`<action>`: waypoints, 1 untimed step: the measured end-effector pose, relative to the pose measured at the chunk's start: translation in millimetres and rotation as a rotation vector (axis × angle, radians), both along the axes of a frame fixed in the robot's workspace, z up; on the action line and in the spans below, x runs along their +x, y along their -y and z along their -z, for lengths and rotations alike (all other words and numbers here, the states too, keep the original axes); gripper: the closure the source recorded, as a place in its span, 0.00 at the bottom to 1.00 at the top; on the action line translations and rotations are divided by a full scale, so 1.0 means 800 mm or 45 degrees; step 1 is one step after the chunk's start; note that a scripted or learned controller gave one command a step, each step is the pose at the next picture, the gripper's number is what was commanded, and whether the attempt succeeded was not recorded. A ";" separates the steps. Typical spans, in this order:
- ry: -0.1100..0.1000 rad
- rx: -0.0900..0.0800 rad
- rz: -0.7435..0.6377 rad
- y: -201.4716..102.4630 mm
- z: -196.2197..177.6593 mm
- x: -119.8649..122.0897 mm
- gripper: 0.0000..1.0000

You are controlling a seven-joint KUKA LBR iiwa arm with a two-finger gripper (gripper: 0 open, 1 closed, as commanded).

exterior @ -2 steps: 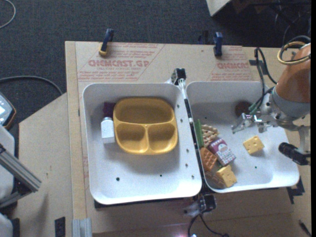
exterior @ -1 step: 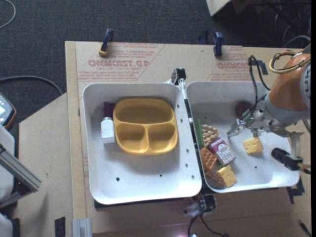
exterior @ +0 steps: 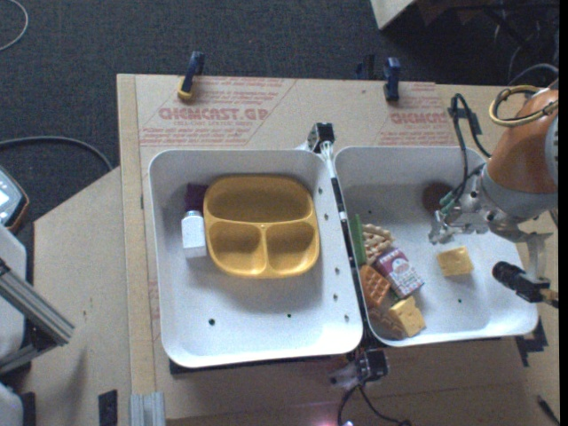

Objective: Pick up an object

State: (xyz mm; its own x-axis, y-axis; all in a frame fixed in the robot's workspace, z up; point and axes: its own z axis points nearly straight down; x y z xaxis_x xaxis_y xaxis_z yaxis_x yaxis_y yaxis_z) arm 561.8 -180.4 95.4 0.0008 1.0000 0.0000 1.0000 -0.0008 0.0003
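Camera view: the gripper (exterior: pixel 441 230) hangs low in the right bin (exterior: pixel 417 160), just left of and beyond a yellow block (exterior: pixel 454 262); its opening I cannot tell. Likely the approach step; next it must centre over the block and descend.

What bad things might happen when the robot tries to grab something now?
The gripper hangs beside the yellow cheese block, not over it, so it may close on nothing. The other toy foods are piled against the right bin's wall, leaving the fingers little room. The cheese block might also slide away if nudged.
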 end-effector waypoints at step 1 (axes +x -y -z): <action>0.006 -0.003 -0.002 -0.003 -0.054 -0.002 1.00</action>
State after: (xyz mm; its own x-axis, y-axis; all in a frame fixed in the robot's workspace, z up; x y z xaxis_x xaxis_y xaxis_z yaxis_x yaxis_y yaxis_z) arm 560.0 -178.1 138.8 -0.0004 1.0000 -0.0024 1.0000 0.0004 0.0051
